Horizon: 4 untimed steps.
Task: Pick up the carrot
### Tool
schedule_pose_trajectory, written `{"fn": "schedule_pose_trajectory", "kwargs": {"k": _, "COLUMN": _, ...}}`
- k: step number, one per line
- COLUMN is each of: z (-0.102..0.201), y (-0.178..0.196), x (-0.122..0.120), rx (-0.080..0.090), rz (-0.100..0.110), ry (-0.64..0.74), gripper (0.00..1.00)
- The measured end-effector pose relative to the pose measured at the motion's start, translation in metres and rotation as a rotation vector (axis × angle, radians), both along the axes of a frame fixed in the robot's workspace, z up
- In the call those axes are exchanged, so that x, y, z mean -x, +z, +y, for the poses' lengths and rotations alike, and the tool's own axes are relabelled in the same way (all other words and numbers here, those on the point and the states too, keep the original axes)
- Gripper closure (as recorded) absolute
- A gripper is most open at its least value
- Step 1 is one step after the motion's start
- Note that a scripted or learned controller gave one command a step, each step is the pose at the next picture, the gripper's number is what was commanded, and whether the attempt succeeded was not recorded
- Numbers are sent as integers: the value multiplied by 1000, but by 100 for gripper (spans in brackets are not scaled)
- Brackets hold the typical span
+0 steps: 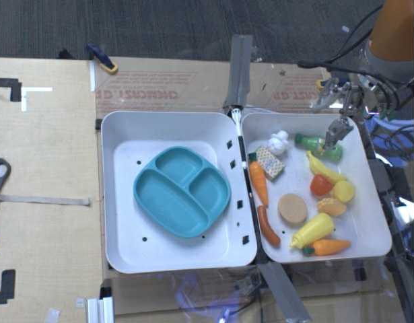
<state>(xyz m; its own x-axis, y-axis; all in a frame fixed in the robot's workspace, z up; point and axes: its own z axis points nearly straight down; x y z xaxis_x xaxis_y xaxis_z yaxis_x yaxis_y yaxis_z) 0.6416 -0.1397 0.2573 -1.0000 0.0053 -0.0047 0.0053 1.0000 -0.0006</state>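
Tool [336, 134] over right bin [375, 200], carrot [259, 182] by divider, blue tray [182, 191] left

Brightness: even and fairly bright, whites of the bins [119, 247] not blown out.
Light source: overhead and diffuse.
Shadows: soft, short, under the blue tray [182, 191] and along the bin walls.
Glare: purple-white flare at the bottom edge, below the bins.
Focus: bench sharp; the arm [395, 25] at upper right is blurred.
Distortion: slight bowing near the edges.

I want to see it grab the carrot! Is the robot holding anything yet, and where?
Nothing is held. The gripper hangs above a green toy at the back of the right bin. The carrot lies untouched.
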Motion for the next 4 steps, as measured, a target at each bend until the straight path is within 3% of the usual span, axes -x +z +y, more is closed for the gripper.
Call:
{"fn": "schedule_pose_trajectory", "kwargs": {"k": 1, "z": 58, "y": -54, "x": 34, "rx": -1, "rz": 1, "ry": -117, "gripper": 0}}
{"fn": "schedule_pose_trajectory", "kwargs": {"k": 2, "z": 47, "y": -162, "x": 29, "rx": 0, "rz": -4, "ry": -178, "gripper": 0}}
{"fn": "schedule_pose_trajectory", "kwargs": {"k": 3, "z": 36, "y": -164, "x": 105, "rx": -1, "rz": 0, "ry": -431, "gripper": 0}}
{"fn": "schedule_pose_trajectory", "kwargs": {"k": 4, "z": 37, "y": -154, "x": 103, "rx": -1, "rz": -5, "ry": -428, "gripper": 100}}
